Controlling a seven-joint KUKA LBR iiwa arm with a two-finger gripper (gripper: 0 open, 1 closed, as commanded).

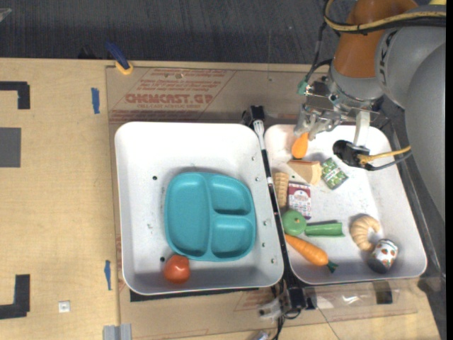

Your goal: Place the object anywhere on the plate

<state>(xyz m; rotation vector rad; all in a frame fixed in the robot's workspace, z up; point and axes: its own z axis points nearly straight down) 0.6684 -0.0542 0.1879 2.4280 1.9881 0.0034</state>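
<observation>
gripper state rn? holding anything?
Gripper: shut on the small orange piece, which sits between its fingers above the right bin. The teal plate is in the left bin.

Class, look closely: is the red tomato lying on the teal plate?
No: the tomato lies on the bin floor just off the plate's lower-left corner.

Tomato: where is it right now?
The tomato lies in the left bin, at its near left corner, touching the lower left edge of the teal plate, not on it.
</observation>
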